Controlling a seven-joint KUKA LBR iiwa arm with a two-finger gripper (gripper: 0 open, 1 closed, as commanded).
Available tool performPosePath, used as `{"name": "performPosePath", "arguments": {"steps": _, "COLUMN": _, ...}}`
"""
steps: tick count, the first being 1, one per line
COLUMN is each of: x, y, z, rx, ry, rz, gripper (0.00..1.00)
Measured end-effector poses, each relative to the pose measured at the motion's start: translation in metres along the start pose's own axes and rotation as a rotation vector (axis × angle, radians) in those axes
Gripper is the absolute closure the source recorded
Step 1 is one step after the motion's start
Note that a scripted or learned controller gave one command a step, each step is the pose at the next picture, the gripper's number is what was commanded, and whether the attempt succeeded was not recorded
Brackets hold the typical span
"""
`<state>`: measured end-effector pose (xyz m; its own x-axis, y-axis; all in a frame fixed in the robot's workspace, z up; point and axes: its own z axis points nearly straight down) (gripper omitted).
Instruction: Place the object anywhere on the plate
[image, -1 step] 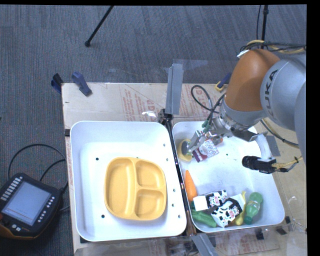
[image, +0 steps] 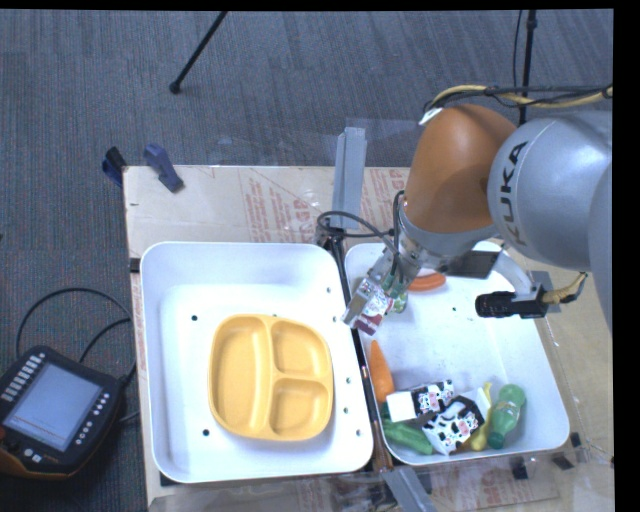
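Note:
A yellow plate (image: 270, 377) with three compartments lies in the left white bin (image: 170, 300). My gripper (image: 385, 290) hangs under the orange wrist band, over the left edge of the right bin (image: 545, 360), close to the divider between the bins. It is shut on a small silver, green and maroon packet (image: 369, 306), which sticks out down and to the left of the fingers, tilted. The packet sits above and to the right of the plate, over the gap between the two bins.
The right bin holds an orange carrot (image: 381, 370), another orange piece (image: 428, 282), two cow-patterned cartons (image: 452, 425), a green bottle (image: 505, 410) and a green vegetable (image: 408, 436). A black bracket (image: 510, 304) juts from the arm. A control pendant (image: 50, 410) lies on the floor at left.

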<state>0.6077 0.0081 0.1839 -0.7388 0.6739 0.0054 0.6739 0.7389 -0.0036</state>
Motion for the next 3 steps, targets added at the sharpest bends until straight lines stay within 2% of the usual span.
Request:
{"name": "performPosePath", "arguments": {"steps": 1, "x": 0.063, "y": -0.014, "z": 0.000, "rx": 0.000, "ry": 0.000, "rz": -0.095, "gripper": 1.00}}
{"name": "performPosePath", "arguments": {"steps": 2, "x": 0.135, "y": 0.005, "z": 0.001, "rx": 0.002, "ry": 0.000, "rz": -0.228, "gripper": 1.00}}
{"name": "performPosePath", "arguments": {"steps": 3, "x": 0.195, "y": 0.017, "z": -0.029, "rx": 0.002, "ry": -0.001, "rz": -0.350, "gripper": 1.00}}
